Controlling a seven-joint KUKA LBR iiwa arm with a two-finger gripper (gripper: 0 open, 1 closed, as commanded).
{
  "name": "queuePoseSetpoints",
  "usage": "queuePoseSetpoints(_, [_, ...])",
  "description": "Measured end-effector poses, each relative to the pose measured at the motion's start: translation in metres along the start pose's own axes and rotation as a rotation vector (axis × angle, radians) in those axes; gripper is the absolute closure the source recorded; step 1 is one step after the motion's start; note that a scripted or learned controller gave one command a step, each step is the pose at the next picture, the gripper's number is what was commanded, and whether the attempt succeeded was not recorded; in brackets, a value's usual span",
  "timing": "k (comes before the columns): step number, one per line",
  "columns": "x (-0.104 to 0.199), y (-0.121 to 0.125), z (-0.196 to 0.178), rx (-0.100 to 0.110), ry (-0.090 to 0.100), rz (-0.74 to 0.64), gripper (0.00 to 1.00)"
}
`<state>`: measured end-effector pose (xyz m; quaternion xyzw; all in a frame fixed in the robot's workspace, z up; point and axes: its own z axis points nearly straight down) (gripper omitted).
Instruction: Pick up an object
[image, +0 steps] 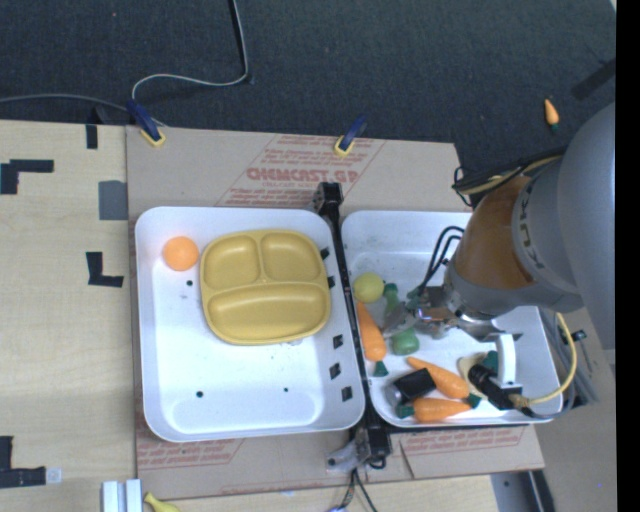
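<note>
Toy vegetables crowd the right-hand white bin (530, 415), where the grey KUKA arm (545, 235) with its orange band reaches down from the right. The gripper (412, 312) sits low among them, and whether it is spread or pressed together cannot be told, since the wrist covers most of it. Just left of the gripper lies a yellow-green round fruit (369, 288); below that, along the bin's left wall, a long orange carrot (371, 337) runs lengthwise. A small green piece (405, 342) lies just below the gripper. Further below, two more orange carrots (441, 376) (440, 408) lie near a black block (413, 383), the lower carrot close to the bin's near wall. None of these can be seen pinched by the gripper.

Much of the right bin's far right side is covered by the arm, and black cables (440, 255) loop beside the wrist. Small dark green bits around the carrots are too small to identify.

Well to the gripper's left, the left white bin (240, 410) holds a yellow divided plate (266, 284) and, beyond it near the far left corner, an orange ball (180, 253). Both bins rest on a sheet of printed cardboard (230, 170) clamped to a pale wooden bench (60, 340), with dark carpet (400, 60) behind.
</note>
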<state>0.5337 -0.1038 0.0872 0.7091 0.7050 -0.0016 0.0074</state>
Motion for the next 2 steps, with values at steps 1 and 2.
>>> queuePoseSetpoints(1, [0.002,0.0,-0.009,0.003,0.005,-0.002,1.0])
queuePoseSetpoints(2, [0.092,-0.024,-0.156,0.008,0.013,-0.008,1.0])
